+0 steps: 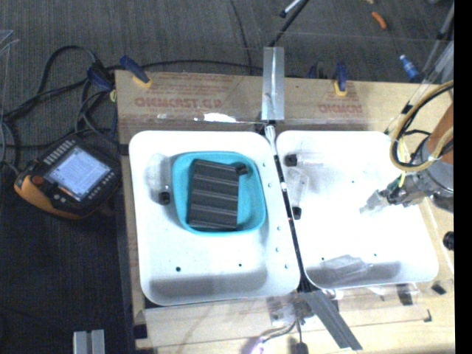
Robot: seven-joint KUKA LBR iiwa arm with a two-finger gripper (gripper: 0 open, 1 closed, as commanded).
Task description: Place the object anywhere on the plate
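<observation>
A dark grey ribbed block point(214, 194), rectangular with raised ridges across its top, lies flat on a turquoise plate point(254, 205) with rounded corners. The plate sits in the middle of the left bin point(147, 271), smooth white plastic. The gripper point(372, 203) hangs over the right bin point(413, 264) near its right edge; whether it grips anything cannot be told.
</observation>
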